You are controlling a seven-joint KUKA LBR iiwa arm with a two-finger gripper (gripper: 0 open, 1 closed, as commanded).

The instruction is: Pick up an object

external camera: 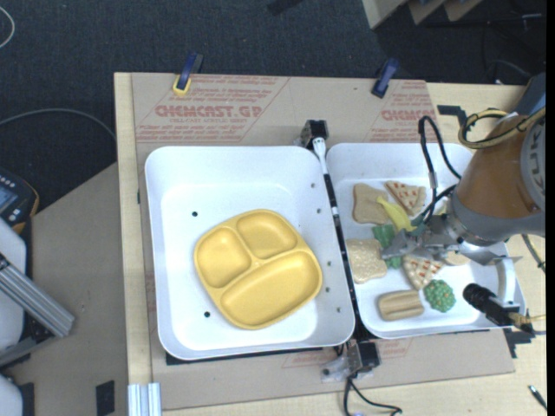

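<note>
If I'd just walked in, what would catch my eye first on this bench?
Probably the big yellow divided plate lying alone in the left bin. Next, the grey and orange arm reaching in from the right, low over the right bin, where toy foods crowd together: a waffle, a green broccoli piece and a tan roll.
</note>
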